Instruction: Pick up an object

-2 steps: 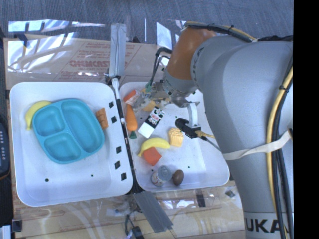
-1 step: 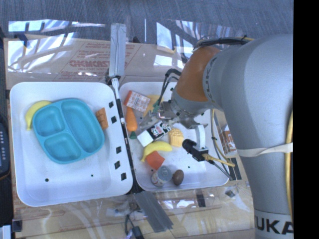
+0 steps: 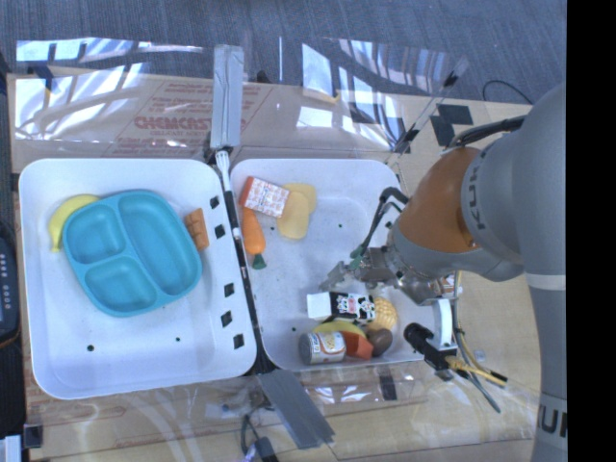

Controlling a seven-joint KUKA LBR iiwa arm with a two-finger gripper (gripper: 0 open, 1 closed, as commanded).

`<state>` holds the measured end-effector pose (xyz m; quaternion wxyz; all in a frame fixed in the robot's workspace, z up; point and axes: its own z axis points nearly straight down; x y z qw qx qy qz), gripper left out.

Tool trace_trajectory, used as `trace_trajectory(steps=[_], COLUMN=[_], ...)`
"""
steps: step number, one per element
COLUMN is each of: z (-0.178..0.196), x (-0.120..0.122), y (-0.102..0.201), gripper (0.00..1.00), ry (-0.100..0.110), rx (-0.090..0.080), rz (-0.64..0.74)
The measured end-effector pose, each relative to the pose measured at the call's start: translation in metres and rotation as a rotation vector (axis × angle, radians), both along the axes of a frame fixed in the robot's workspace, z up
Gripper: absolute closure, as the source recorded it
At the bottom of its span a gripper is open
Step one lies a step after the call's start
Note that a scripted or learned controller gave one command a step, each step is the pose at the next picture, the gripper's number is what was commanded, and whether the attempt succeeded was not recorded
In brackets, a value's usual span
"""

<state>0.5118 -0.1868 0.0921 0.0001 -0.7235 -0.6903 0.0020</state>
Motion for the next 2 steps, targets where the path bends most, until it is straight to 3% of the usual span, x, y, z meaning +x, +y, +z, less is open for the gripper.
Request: trace_trajectory(steps=[1,2], z=[0.064,-0.002], x=[0.087,0.120], y=[0.007,0.062], gripper=[0.00,0.00], ry=[-0.007,0.003], rx=[0.002,0.006], rz=[0.019,0.177])
